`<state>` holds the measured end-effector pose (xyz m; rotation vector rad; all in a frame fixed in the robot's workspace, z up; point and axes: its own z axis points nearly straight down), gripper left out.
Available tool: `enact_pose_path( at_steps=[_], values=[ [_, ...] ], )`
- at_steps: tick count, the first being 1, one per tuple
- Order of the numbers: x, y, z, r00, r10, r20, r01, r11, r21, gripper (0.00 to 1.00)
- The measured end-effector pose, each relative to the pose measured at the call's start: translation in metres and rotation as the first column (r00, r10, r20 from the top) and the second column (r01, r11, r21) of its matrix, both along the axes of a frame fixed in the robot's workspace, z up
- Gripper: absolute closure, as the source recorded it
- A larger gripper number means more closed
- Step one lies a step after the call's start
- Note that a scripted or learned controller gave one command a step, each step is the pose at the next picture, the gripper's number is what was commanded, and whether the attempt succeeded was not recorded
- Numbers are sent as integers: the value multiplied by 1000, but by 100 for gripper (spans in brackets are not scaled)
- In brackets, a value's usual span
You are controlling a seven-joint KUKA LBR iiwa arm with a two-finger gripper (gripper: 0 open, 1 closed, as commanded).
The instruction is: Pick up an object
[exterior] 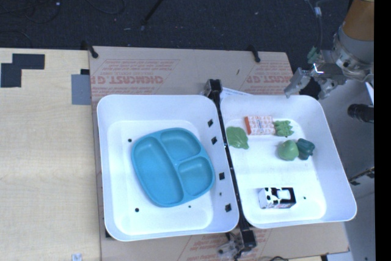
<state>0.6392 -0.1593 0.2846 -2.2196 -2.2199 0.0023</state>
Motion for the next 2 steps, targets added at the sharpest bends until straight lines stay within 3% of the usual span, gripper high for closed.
enact_pose_path(
  at_steps=[2],
  values=[
    [2, -10, -94, 1000, 0, -4, 0, 1000, 0, 0]
  ],
)
